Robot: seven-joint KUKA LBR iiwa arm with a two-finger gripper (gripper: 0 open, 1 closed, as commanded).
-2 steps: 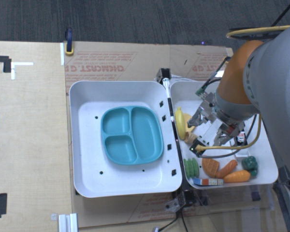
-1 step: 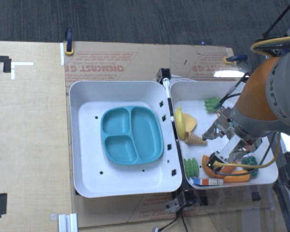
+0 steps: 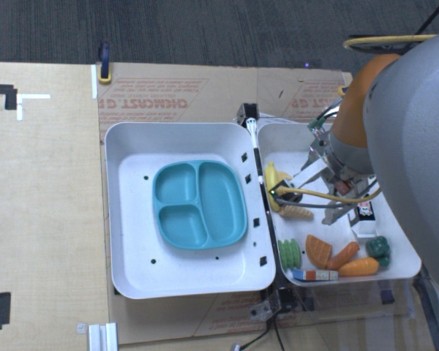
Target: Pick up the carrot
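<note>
Gripper [image 3: 335, 196] hangs over the right bin [image 3: 293, 159], its state indeterminable; the carrot [image 3: 358, 267] lies apart, near the bin's near wall.

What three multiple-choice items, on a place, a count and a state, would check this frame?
1. Where is the carrot?
A. in the bin on the view's left
B. in the bin on the view's right, near its front wall
C. on the bench outside the bins

2. How many compartments has the teal plate?
A. two
B. three
C. four

3. How is the carrot?
A. hoisted above the bin
B. standing upright
C. lying on the bin floor

Key: B, it lies among the other items in that bin; B, ridges split the plate into three; C, it rests flat by the front wall.
</note>
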